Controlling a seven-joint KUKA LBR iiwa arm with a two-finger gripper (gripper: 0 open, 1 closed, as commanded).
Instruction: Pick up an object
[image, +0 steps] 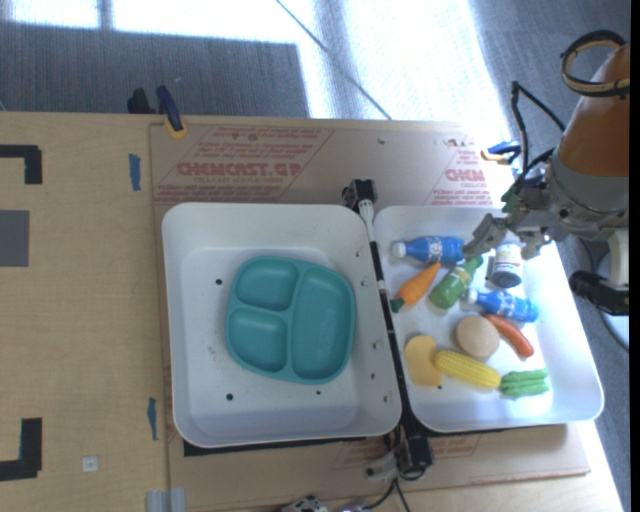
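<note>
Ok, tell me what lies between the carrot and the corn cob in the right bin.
In the camera view, a beige potato-like piece lies between the carrot and the corn cob.

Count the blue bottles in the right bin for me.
2. One blue bottle lies at the bin's far left, above the carrot; the other blue bottle lies mid-bin, below the gripper. The arm may hide more.

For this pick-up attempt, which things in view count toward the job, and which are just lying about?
Part of the job:
pincer, above the right bin
candidates there: blue bottle, carrot, green bottle, small jar, corn cob, egg-like ball

Just lying about:
left bin
teal divided plate inside it
cardboard sheet under both bins
</note>
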